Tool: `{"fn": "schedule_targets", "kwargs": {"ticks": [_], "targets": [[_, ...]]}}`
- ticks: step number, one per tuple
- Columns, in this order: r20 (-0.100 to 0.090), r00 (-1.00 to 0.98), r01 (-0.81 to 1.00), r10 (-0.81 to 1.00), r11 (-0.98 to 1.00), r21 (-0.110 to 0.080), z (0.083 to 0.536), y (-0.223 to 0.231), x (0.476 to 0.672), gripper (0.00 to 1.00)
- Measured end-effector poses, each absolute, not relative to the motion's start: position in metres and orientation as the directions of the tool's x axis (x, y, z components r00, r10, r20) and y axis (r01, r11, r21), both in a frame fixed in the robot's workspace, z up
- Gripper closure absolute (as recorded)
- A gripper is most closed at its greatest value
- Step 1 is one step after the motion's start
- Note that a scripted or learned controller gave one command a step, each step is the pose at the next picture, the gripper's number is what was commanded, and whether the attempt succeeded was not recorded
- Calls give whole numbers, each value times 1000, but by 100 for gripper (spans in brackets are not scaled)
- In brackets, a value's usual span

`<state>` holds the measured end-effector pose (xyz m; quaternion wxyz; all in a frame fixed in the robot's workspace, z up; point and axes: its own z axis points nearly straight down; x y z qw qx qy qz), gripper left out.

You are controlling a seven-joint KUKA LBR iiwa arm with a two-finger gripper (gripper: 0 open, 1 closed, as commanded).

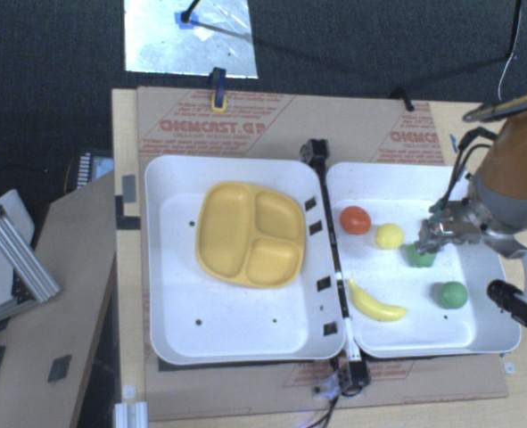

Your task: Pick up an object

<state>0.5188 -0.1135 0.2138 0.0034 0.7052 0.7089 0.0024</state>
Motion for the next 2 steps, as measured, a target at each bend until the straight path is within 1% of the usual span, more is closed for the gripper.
{"fn": "schedule_targets", "kwargs": {"ticks": [1, 2], "targets": [[-1, -5, 1000, 1000, 5, 3, 223, -114, 520, 100], [2, -10, 1000, 1000, 10, 3, 234, -62, 538, 100]]}}
